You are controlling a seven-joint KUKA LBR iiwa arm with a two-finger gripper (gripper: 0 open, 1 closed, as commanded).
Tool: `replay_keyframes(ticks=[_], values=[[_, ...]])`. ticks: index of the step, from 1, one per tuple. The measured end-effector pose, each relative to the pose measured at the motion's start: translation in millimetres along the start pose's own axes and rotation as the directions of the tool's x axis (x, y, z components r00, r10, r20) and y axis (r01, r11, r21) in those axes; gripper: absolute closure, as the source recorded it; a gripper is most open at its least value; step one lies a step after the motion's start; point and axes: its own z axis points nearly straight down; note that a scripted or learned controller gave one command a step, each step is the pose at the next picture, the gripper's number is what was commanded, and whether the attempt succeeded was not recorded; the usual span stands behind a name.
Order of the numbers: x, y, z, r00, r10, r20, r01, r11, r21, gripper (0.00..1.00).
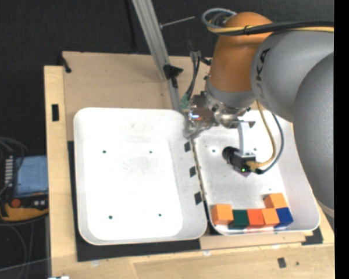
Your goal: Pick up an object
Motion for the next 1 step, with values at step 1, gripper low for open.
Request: replay_keyframes(ticks=[1], values=[[44.9,-12.4,-5.2,1.000,-0.001,-0.001,0.001,1.000,0.001,1.00]])
